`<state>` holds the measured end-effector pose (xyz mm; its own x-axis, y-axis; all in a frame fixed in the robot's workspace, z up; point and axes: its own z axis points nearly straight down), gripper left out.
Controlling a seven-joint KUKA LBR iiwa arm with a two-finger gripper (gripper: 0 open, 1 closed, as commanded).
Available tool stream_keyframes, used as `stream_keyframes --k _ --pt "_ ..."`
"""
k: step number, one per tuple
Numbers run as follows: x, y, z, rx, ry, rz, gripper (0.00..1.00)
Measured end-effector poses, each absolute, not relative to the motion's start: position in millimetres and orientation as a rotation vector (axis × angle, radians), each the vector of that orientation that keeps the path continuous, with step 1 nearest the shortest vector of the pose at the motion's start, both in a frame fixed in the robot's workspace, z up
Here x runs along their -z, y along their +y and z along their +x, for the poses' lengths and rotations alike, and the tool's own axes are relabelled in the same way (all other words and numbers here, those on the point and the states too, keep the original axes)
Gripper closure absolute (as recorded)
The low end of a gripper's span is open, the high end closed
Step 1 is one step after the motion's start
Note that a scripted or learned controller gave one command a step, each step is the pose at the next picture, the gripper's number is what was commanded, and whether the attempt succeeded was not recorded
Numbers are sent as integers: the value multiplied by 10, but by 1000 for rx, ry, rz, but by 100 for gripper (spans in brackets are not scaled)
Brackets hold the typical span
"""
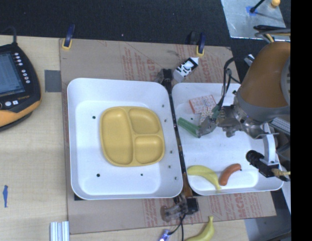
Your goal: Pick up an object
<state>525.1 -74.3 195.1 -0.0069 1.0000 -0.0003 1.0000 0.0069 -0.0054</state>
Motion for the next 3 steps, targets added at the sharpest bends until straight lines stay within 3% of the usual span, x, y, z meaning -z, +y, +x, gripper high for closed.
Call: stream_keyframes --k 2,3 --pt "-1413 -1446 6561 -3 -2224 -2215 0" --pt "-1179 -934 6028 -7 -2227 -2210 0"
